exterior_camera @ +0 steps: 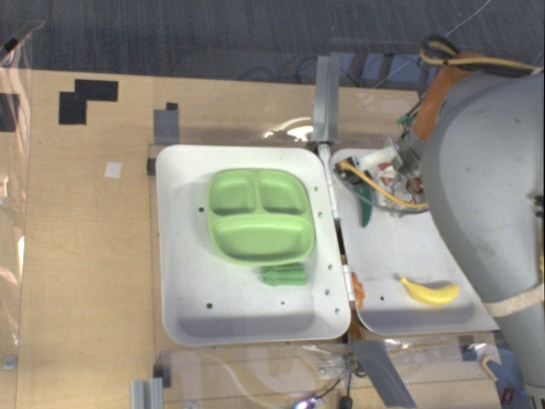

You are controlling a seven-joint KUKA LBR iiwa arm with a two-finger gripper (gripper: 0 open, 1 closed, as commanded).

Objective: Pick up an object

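Pincer (pixel 400 173) low in right bin (pixel 400 313), far end, presumably placed for a grab; grip state cannot be told, wiring obscures. Banana (pixel 431 291) near front wall, well apart. Green tray (pixel 260 216) and block (pixel 284 274) in left bin (pixel 183 228).

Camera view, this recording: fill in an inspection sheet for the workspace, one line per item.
Surface: wooden bench bearing two shallow white bins, left bin and right bin, side by side.
Job's things: green divided plate in the left bin with a small green block at its near edge; banana in the right bin.
Clutter: small orange thing at the right bin's left edge, too small to identify.
Grippers: gripper low over the right bin's far end; jaws' state unclear.
Cables: yellow cable looped at the wrist.
Surroundings: black markers on the bench, dark carpet beyond.
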